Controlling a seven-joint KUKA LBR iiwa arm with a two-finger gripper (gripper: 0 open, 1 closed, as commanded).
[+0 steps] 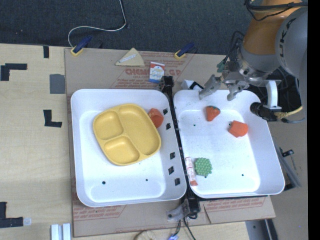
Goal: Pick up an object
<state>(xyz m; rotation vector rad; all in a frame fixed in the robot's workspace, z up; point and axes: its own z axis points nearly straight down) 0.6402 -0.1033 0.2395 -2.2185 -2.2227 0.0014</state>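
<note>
In the right bin [260, 176] lie a red strawberry-like piece [212, 113], an orange piece [239, 129], a green leafy piece [203, 167] and a small striped packet [190, 170]. My gripper [221, 90] hangs above the bin's far edge, just up and right of the strawberry piece, fingers spread open with nothing between them. The left bin [85, 184] holds a yellow divided plate [126, 134] with a small red-orange piece [156, 117] beside its right rim.
Behind the bins, on the cardboard, lie a triangular wedge [131, 58] and a small red-and-white carton [157, 72]. Two blue clips [80, 46] hold the cardboard's far edge. The arm's bulk [272, 29] fills the upper right. A white cable [100, 29] loops at the back.
</note>
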